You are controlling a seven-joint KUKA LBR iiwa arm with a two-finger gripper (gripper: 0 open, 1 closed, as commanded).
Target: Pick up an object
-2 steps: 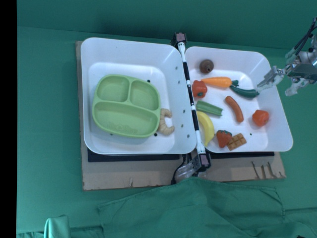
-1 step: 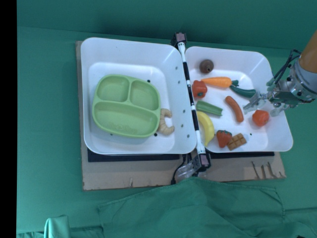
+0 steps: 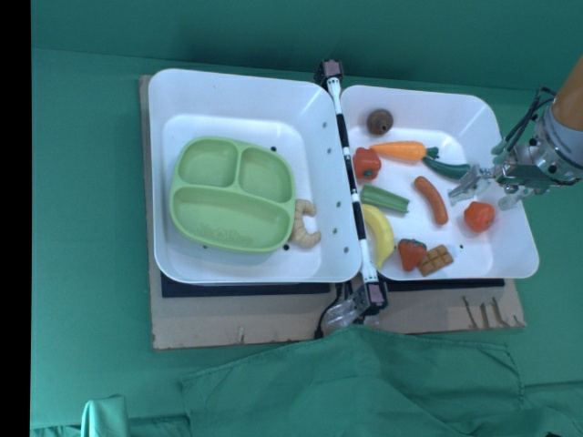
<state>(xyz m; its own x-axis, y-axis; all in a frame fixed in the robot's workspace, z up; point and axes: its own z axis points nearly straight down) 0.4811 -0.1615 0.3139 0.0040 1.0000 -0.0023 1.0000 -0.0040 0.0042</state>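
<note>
I saw the worktop [image 3: 91,244] draped in green cloth, with a brown board [image 3: 237,321] under two white bins. The left bin [image 3: 237,94] held a green divided plate [image 3: 232,194] and a pale croissant-like piece [image 3: 305,224]. The right bin [image 3: 492,121] held toy food: carrot [image 3: 398,150], sausage [image 3: 431,199], banana [image 3: 380,233], tomato [image 3: 479,216]. My gripper [image 3: 487,189] hung at mid-right over that bin, fingers spread apart with nothing between them, just above the tomato. I read no labels anywhere.

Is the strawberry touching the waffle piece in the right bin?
Touching. The camera view shows the strawberry pressed against the waffle piece, with no white bin floor between them.
</note>
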